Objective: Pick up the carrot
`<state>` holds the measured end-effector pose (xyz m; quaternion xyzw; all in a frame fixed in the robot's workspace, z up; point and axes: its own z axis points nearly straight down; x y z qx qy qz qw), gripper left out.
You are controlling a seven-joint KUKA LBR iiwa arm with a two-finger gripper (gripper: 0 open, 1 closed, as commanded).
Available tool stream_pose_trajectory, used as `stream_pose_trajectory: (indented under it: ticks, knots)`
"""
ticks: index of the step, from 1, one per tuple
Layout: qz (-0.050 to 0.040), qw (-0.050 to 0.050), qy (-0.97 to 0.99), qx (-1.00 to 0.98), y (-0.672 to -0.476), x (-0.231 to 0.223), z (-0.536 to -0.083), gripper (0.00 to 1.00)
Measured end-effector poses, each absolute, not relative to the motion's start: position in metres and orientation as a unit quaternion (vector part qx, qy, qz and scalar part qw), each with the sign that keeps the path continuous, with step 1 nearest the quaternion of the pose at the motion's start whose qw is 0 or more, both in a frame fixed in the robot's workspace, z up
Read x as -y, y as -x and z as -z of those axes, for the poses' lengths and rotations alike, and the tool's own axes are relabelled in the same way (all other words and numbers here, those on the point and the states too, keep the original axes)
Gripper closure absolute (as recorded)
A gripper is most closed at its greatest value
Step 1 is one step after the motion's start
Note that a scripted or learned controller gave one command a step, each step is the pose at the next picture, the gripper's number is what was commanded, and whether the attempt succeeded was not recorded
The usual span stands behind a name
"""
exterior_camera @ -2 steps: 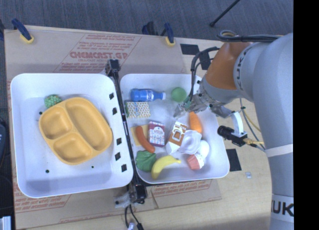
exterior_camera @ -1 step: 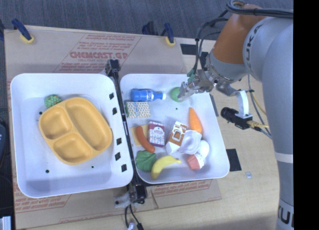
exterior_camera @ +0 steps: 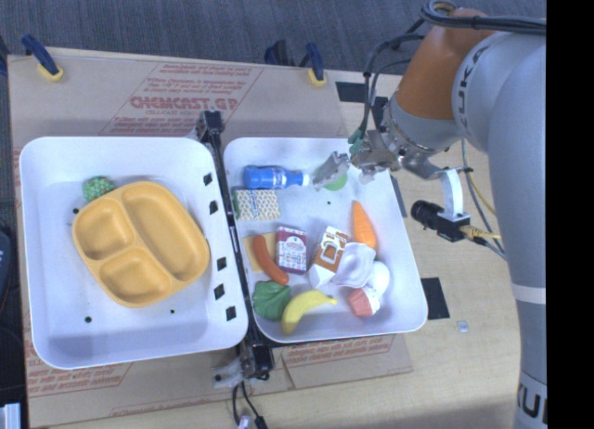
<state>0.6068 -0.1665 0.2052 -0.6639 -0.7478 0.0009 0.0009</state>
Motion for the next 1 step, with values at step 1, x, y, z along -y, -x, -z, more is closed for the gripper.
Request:
stream_pose_trajectory:
  ticks: [1]
  knots:
    - [-0.0009, 0.002, 0.642, 0.766, -0.6054, 0.211, -0.1272, 0.0]
